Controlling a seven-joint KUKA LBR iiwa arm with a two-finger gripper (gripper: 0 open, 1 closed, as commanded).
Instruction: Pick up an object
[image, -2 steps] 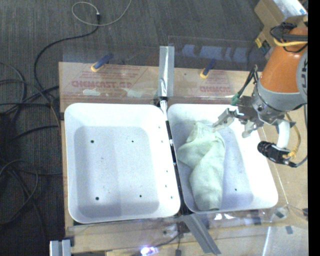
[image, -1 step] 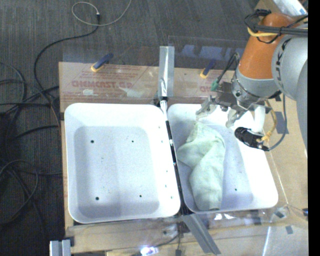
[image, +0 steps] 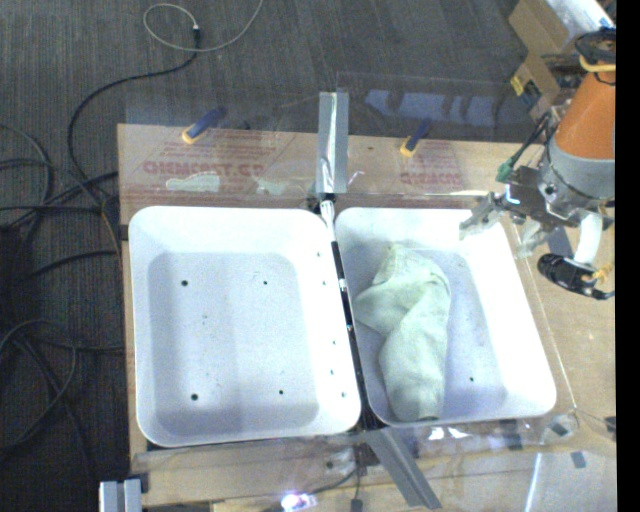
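left white bin (image: 160, 300), then the right white bin (image: 500, 290) holding a crumpled pale green cloth (image: 410, 330) near its middle. gripper (image: 485, 215) hovers over that bin's far right corner, arm leaning in from the right; grip state unclear. red bench lettering unreadable.

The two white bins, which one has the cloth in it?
The right-hand bin, nearer the arm, holds the crumpled pale green cloth. The left-hand bin shows just its white floor.

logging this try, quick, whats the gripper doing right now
gripper: over the top right corner of the right bin, apart from the pale green cloth; open or closed cannot be told.
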